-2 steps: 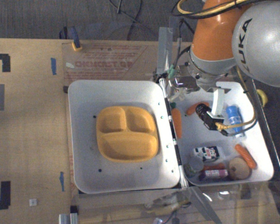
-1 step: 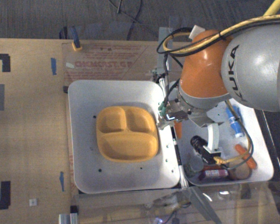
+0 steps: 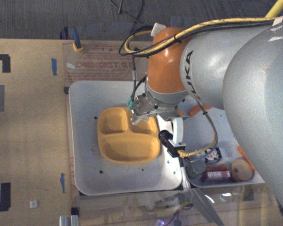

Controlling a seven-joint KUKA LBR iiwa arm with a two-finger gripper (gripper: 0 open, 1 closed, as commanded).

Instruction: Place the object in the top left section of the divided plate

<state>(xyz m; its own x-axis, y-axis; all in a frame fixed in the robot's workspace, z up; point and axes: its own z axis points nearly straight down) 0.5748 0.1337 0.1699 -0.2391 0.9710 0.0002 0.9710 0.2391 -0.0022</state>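
Reaching in from the right, the grey arm [image 3: 236,74] covers most of the right bin [image 3: 247,179] and leans over the left bin's [image 3: 85,126] inner edge. That left bin shows bare white floor on the plate's left and lower sides. A yellow divided plate [image 3: 127,135] lies near its middle, its upper right part under the wrist. The gripper [image 3: 140,111] hangs over that corner; whether its fingers are open or closed cannot be told. Small items, one brown and rounded [image 3: 242,169], one red [image 3: 217,175], lie in the right bin.
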